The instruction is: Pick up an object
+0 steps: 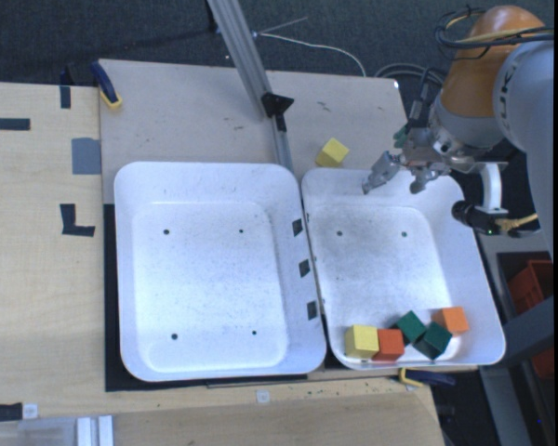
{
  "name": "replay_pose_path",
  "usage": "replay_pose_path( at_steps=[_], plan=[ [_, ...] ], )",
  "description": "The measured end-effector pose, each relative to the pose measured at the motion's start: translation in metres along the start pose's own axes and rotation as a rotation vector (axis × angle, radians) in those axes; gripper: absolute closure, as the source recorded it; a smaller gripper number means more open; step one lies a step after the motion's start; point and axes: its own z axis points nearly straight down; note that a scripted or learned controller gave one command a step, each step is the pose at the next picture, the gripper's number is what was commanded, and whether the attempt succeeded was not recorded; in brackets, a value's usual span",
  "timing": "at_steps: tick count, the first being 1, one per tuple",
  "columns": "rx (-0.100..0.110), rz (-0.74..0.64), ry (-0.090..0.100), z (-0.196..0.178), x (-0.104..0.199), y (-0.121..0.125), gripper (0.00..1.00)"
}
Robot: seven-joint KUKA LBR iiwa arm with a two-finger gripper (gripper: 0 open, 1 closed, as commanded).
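Note:
My gripper (397, 178) hangs over the far edge of the right bin (372, 249), its two fingers spread apart and nothing between them. Several blocks lie bunched along the right bin's near edge: a yellow block (361, 340), a red-orange block (390, 344), a dark green block (410, 325), another green block (435, 341) and an orange block (454, 320). They are well below the gripper in the camera view. A further yellow block (333, 152) rests on the bench just beyond the bins, left of the gripper.
The left bin (209, 268) sits beside the right one. A slanted metal post (246, 54) rises behind the bins, ending at a black clamp (277, 105). Cables (465, 26) loop around the arm's orange band at the top right.

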Motion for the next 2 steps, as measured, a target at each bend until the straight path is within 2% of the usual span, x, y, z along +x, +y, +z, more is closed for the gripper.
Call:
replay_pose_path(
  at_steps=[1,2],
  plan=[
    [-0.001,0.003,0.002,-0.048,-0.008,-0.093,0.0],
    [0.002,0.007,0.001,-0.043,-0.034,-0.158,0.0]
  ],
)
